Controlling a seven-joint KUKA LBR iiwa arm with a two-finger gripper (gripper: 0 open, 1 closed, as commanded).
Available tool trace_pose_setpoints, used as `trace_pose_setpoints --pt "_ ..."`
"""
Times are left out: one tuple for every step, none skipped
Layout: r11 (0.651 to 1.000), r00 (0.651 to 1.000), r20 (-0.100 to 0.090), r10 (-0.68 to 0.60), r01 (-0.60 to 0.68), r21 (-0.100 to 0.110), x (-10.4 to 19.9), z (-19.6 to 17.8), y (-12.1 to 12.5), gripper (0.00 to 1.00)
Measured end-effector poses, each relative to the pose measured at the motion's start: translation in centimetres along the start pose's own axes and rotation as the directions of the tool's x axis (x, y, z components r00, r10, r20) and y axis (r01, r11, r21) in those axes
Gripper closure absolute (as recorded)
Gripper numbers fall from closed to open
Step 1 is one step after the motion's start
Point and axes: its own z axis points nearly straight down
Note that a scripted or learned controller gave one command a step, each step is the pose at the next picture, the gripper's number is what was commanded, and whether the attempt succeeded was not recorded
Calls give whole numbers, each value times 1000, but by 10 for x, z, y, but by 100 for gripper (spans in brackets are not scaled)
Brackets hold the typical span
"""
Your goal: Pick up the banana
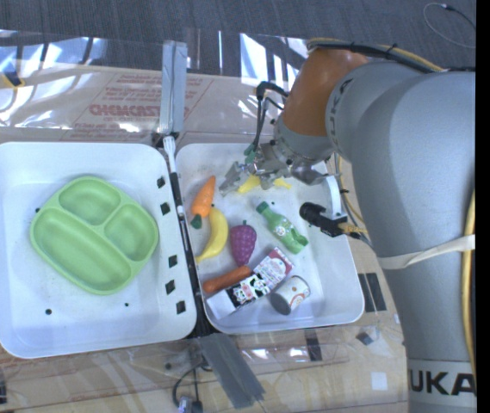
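The yellow banana [214, 235] lies curved in the right bin [335, 304], near its left wall, just below an orange carrot [203, 198]. My gripper [250, 175] hangs over the bin's upper middle, up and to the right of the banana and apart from it. A small yellow piece [252, 184] shows right under the gripper; what it is I cannot tell. The grey arm with its orange band [318, 93] comes in from the right.
Purple grapes [243, 242] touch the banana's right side. A green bottle [281, 226], a milk carton [258, 282], a small can [289, 297] and an orange stick [227, 279] lie nearby. The left bin [12, 325] holds a green divided plate [94, 233].
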Motion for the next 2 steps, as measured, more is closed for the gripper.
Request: trace_pose_setpoints --pt "1000 1000 2 -5 5 -3 1 -11 1 100" --pt "1000 1000 2 -5 5 -3 1 -11 1 0"
